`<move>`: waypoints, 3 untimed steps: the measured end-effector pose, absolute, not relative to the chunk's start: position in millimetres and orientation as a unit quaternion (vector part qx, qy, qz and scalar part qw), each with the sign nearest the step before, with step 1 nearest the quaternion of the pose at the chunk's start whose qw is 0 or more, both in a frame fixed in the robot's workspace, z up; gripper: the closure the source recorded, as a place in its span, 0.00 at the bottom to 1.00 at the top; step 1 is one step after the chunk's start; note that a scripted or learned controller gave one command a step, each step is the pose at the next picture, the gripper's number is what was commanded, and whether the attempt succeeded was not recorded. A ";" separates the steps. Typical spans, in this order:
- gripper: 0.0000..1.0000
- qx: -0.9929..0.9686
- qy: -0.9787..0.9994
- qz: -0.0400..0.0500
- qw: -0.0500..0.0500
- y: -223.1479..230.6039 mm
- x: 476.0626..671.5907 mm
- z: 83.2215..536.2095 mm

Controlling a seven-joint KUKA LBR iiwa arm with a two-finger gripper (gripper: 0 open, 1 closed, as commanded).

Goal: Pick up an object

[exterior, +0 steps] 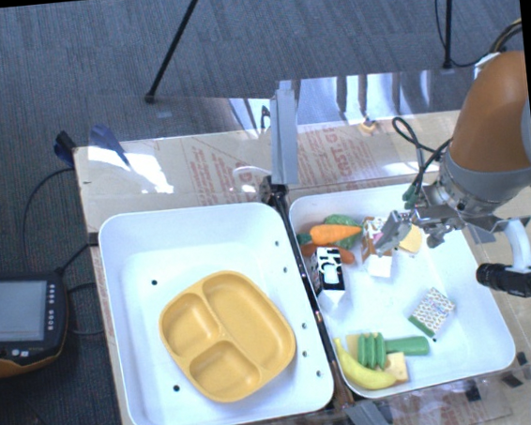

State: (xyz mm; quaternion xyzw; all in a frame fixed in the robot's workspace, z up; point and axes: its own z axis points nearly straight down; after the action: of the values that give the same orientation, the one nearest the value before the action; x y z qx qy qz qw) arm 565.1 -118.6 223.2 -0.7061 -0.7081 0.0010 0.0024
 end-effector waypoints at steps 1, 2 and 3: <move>0.00 -0.664 -0.748 0.000 -0.002 -132.0 645.5 89.1; 1.00 -0.664 -0.748 0.000 0.000 -130.9 644.8 97.8; 1.00 -0.665 -0.747 -0.001 0.001 -130.9 644.8 106.9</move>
State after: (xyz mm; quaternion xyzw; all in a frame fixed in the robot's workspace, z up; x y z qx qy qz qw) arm 644.8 -130.9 106.9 -0.6646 -0.7472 -0.0006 0.0006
